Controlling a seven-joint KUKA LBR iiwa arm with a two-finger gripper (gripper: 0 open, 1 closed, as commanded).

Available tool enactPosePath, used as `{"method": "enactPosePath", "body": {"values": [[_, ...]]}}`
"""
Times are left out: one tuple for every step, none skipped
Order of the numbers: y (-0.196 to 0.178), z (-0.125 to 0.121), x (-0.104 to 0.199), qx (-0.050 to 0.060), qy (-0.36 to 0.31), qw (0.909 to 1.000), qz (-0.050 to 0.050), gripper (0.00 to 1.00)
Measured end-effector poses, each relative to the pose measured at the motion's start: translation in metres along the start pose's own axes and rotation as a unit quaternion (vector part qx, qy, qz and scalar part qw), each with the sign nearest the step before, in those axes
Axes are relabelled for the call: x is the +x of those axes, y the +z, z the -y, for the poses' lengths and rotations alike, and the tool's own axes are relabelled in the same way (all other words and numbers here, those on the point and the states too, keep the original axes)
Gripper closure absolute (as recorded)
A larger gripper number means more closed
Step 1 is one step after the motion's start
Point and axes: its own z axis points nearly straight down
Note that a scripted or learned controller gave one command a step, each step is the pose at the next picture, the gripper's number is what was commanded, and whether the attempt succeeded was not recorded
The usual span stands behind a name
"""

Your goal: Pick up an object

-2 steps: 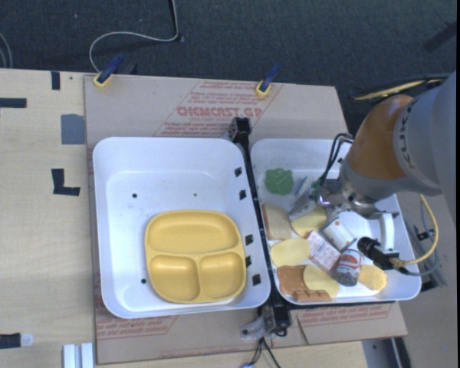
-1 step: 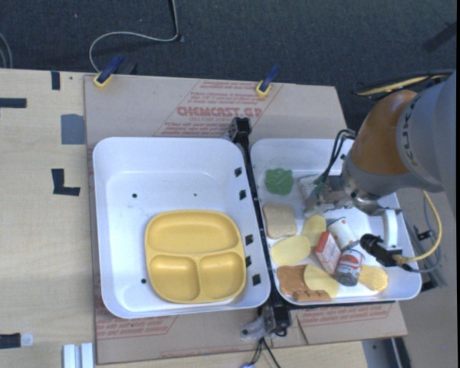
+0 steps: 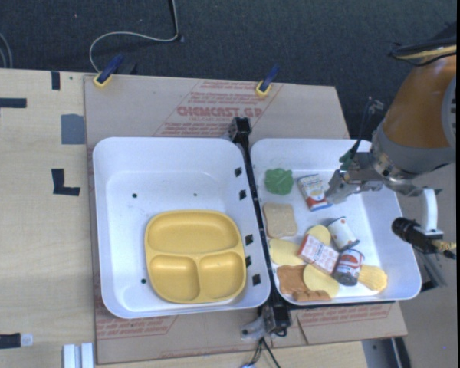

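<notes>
Below me a pale wooden tabletop [image 3: 31,228] carries a brown cardboard sheet [image 3: 207,110]; beyond lies dark grey carpet [image 3: 291,21], crossed by a thin black cable [image 3: 171,10].

A jumble of toy groceries fills the right bin [image 3: 383,205]: a green vegetable [image 3: 278,180] at the far left, a small carton [image 3: 313,191] beside it, a slice of bread [image 3: 280,220] below, then a can [image 3: 349,267] among yellow pieces [image 3: 319,280].
</notes>
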Motion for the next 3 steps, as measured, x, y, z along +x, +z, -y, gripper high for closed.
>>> {"method": "enactPosePath", "body": {"values": [[0.008, 0.0, -0.001, 0.004, 0.001, 1.0, 0.0, 0.0], [0.091, -0.01, 0.013, 0.007, 0.001, 1.0, -0.001, 0.0], [0.128, 0.01, -0.016, 0.005, 0.002, 1.0, 0.0, 0.0]]}}
